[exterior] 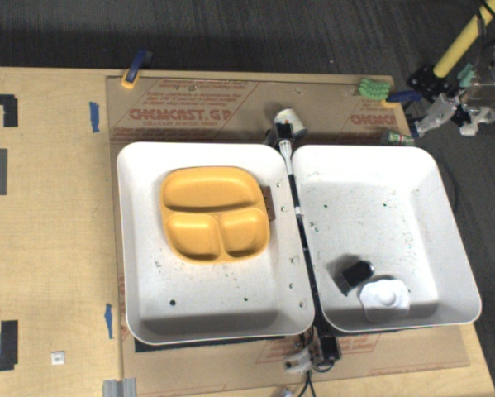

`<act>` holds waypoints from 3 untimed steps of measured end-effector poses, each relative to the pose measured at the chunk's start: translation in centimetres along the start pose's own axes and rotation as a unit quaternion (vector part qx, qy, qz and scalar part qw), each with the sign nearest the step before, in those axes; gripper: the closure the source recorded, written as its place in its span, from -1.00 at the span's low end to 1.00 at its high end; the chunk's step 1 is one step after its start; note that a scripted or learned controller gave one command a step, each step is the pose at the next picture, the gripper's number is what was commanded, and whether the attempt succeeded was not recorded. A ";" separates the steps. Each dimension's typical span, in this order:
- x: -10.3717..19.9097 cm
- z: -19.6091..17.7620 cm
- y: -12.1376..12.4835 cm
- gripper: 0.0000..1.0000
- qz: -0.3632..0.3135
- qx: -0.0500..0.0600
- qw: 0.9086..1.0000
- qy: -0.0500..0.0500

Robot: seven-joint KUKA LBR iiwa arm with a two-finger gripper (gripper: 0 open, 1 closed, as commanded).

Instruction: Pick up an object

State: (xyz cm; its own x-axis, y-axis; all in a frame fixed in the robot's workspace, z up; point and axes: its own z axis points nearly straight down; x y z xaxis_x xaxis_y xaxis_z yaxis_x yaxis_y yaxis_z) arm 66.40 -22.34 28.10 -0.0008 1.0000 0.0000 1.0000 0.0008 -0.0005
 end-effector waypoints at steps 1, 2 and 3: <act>4.7 10.8 -4.5 -1.00 -0.060 0.000 0.998 0.000; 9.2 19.6 -12.2 -1.00 0.046 0.000 0.999 0.001; 13.3 19.6 -6.6 -1.00 -0.102 -0.002 0.995 0.000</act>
State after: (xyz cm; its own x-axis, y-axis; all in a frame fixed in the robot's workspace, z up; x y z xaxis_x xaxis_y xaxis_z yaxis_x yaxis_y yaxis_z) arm 59.78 -9.06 8.52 -0.2028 0.9792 -0.0009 0.9792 0.2028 0.0043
